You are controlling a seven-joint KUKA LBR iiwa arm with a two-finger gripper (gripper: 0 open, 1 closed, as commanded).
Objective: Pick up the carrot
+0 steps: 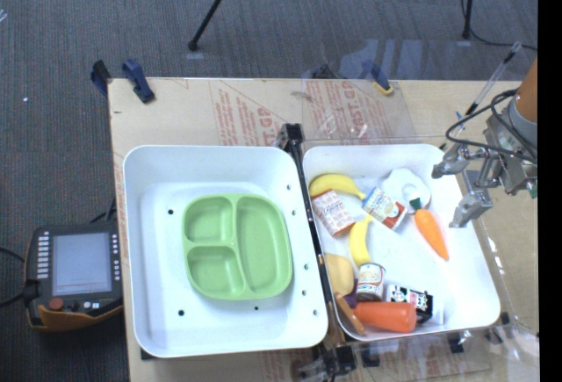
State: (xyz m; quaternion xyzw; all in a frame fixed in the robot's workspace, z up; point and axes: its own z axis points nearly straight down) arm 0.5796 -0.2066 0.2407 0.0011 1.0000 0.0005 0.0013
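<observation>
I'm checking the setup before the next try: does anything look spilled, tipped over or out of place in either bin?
Nothing stands out. The toy food lies jumbled but inside the right bin, the carrot free beside the gripper; the green tray sits flat in the left bin.

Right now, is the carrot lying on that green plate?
No, the carrot lies in the right bin, near the pincer; the green plate sits in the left bin.
</observation>
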